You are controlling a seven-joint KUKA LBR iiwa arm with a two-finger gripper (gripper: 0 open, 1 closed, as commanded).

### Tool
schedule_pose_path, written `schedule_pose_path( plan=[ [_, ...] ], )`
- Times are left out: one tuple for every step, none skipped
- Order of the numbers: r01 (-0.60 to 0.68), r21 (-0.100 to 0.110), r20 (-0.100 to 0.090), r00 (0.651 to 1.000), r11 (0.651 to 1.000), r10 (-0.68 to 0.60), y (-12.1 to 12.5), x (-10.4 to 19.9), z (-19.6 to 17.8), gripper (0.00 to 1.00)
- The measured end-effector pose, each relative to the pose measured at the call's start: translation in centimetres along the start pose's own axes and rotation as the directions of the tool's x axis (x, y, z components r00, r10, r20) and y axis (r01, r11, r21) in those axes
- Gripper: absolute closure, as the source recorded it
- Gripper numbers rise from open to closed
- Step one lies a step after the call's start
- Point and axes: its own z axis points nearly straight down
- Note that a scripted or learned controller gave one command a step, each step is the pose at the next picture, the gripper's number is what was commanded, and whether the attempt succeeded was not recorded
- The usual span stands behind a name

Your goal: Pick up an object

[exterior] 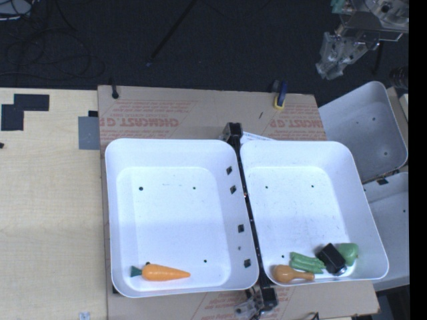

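An orange carrot (164,273) with a green top lies along the front wall of the left bin (120,179). In the front right corner of the right bin (347,159) sit a tan pear-shaped piece (292,275), a green pod (307,263), a black block (331,259) and a round green piece (348,251), packed close together. My gripper (331,63) hangs high at the top right, beyond the far edge of the bench and well away from both bins, with nothing seen between its fingers.
The two bins stand on a cardboard sheet (200,115) with a blue and yellow clamp (280,95) at its far edge. A grey metal plate (363,122) sits to the right of the right bin. Light wooden bench surface (47,205) spreads to the left.
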Motion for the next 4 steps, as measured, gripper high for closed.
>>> schedule_pose_path(
  plan=[
    [0.000, 0.011, -0.003, 1.000, 1.000, 0.000, 0.1, 6.3, 11.7, 1.00],
    [-0.009, 0.004, 0.000, 1.000, 1.000, 0.009, -3.7, 2.8, 16.8, 1.00],
    [-0.004, -0.004, -0.001, 1.000, 1.000, 0.004, -0.8, 4.6, 16.7, 1.00],
    [0.001, -0.003, -0.003, 1.000, 1.000, -0.001, 0.3, 12.4, 18.0, 1.00]
  ],
)
